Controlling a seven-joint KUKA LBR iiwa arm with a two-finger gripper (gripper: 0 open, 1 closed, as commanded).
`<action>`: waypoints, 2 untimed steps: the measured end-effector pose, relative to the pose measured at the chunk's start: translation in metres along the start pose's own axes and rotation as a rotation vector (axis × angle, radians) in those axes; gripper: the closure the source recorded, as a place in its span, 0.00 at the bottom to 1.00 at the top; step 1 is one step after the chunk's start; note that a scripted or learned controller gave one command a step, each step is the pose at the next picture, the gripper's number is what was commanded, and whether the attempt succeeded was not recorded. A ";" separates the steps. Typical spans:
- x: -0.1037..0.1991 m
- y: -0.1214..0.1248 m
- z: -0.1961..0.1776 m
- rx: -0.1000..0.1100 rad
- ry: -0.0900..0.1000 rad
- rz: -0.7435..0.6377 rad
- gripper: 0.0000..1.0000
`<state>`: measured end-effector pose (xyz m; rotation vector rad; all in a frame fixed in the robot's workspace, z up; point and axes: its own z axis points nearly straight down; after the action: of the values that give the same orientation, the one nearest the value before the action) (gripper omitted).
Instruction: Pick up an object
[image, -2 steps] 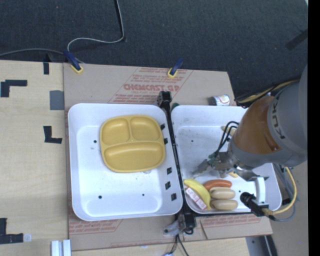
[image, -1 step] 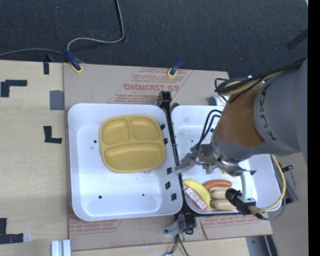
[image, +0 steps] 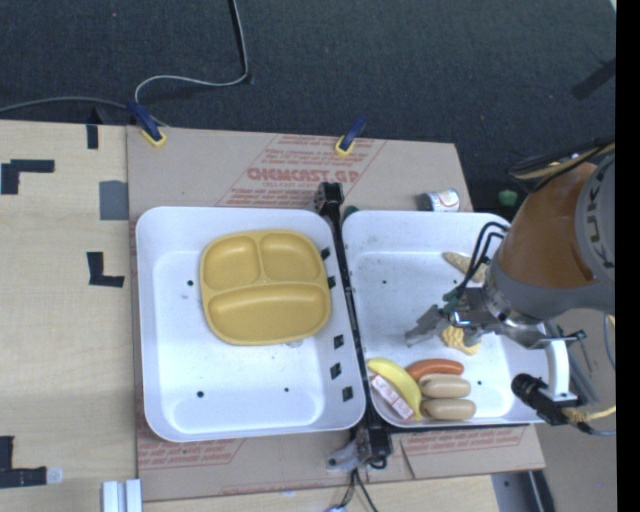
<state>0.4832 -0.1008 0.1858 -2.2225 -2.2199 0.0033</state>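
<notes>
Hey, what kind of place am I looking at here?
Most likely a robotics lab bench set up for grasping trials: a robot arm reaches over two white bins, one holding a yellow divided plate, the other toy food like a banana and hot dog.

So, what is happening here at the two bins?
A robot arm reaches into the right bin, its pincer low beside a small yellow piece. I cannot see that it holds anything. A banana and hot dogs lie at that bin's near edge. The left bin holds a yellow divided plate.
</notes>
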 end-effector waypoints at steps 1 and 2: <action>-0.047 0.001 0.100 -0.003 0.001 -0.001 0.00; -0.048 0.002 0.090 -0.006 -0.002 0.000 1.00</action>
<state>0.4849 -0.1492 0.0957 -2.2273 -2.2237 -0.0013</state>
